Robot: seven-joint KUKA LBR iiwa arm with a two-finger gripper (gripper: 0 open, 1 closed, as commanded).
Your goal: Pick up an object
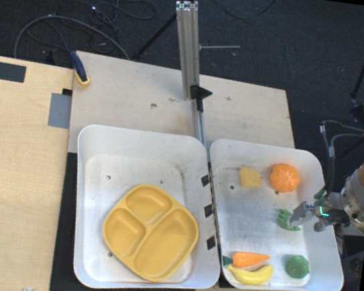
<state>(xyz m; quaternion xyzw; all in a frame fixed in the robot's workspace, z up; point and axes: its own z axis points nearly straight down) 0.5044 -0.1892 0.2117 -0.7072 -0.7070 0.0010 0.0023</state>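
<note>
The metal two-finger gripper was at the right edge of the right white bin; I cannot tell its state. A small green leafy toy lay just left of it. Farther away were a round orange fruit and a yellow block. Near the front lay a carrot, a banana and a green round thing. The left white bin held a yellow divided plate.
</note>
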